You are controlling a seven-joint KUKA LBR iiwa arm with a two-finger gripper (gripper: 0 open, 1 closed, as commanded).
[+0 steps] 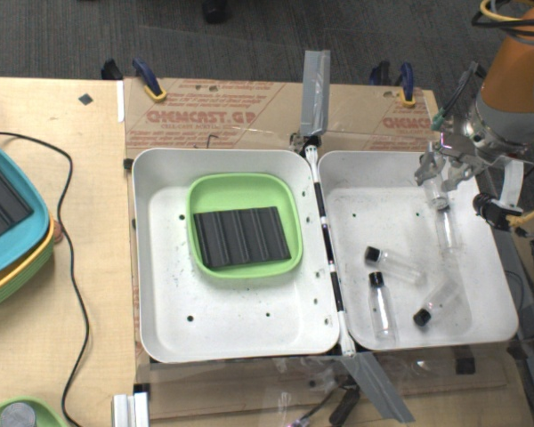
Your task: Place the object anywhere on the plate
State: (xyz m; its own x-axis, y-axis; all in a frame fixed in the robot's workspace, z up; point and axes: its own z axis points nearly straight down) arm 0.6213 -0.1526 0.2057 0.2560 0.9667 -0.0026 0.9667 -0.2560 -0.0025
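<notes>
Wooden bench (pixel 53 327) on grey carpet (pixel 249 25), green plate (pixel 245 225) in left bin (pixel 160 327), pincer (pixel 439 194) gripping clear vial (pixel 445 229)

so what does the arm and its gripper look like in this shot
The arm has an orange band above a grey wrist section, with a yellowish cable looped near its top. Below it, the gripper is a cluster of silvery metal parts and thin dark wiring, with a pale slender piece reaching down over the right bin.

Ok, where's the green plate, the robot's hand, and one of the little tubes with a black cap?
Green plate (pixel 246 191): camera view, on its far rim.
Hand (pixel 438 192): camera view, between its fingertips, above the right bin.
Capped tube (pixel 379 302): camera view, on its clear body, in the right bin.
</notes>
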